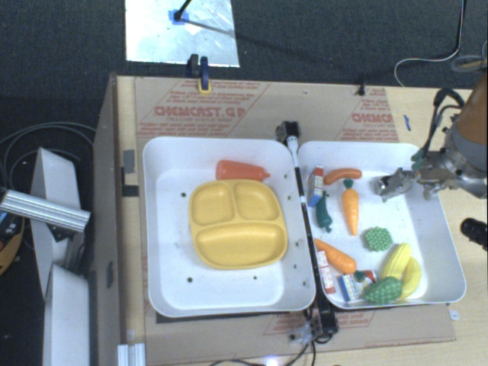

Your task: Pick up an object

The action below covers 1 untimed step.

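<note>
The pincer [390, 185] hangs over the upper right part of the right bin [438, 239], its grey tip pointing toward the middle of the bin. Nothing is seen between its parts, and whether it is open or closed cannot be told from this slanted view. It seems to touch no object.

By my judgement the task has barely begun: no object is lifted, and the reach, the grasp and the raise are all left to do.

Nearest to the pincer, just beside it toward the divider, lies an upright carrot [351, 210], with a sausage [341, 176] above it. Below the pincer sits a green ball [377, 239], and further down are bananas [402, 269] and a green cluster [383, 290]. Past the carrot lie a teal piece [324, 213], a second carrot [335, 256] and small boxes [347, 284].

Well apart, in the left bin [171, 280], rest a yellow tray [236, 223] and an orange piece [242, 171]. Both bins sit on the worktop [229, 109].
</note>
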{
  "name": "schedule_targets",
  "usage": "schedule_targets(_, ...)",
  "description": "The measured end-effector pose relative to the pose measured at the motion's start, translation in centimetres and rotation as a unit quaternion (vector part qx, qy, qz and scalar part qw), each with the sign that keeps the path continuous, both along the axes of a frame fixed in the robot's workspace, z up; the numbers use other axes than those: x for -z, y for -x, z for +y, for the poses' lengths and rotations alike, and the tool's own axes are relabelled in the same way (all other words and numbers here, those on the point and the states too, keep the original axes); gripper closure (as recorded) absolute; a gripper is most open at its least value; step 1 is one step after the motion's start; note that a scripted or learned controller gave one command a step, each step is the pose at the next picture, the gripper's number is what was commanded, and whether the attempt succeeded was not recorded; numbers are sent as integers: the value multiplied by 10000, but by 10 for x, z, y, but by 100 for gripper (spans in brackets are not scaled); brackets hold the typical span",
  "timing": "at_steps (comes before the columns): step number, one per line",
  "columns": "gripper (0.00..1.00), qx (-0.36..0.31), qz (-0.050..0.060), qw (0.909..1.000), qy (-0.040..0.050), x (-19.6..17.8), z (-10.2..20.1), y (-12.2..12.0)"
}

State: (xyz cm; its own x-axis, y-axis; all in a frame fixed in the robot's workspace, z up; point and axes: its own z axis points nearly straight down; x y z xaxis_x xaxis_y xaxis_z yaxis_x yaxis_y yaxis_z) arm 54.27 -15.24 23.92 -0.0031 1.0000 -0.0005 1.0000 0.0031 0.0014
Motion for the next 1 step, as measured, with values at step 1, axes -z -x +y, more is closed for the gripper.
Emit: schedule_targets(1, 0, -2, 8, 10000, -3, 74, 21, -30)
